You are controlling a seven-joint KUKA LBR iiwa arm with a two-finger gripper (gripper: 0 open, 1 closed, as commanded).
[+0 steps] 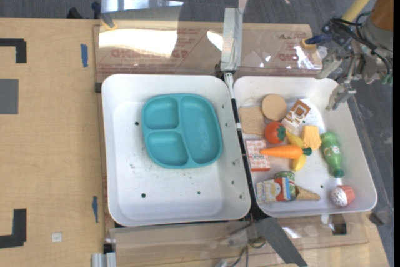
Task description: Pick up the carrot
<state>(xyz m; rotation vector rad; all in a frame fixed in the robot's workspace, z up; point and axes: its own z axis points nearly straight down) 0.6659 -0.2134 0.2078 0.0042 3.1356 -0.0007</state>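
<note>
Claw (pixel 342 92), fingers perhaps parted though blurred, hangs at two o'clock above the right bin (pixel 365 162), where tomato (pixel 274 132) and banana (pixel 297 142) crowd the orange carrot (pixel 280 151).

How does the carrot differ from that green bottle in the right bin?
The carrot is orange with a green tip; the green bottle is green with a pale label. The carrot lies crosswise, touching other toys mid-bin; the bottle lies lengthwise, nearer the bin's right wall. The carrot tapers; the bottle is rounder. Both lie flat in the right bin.
</note>
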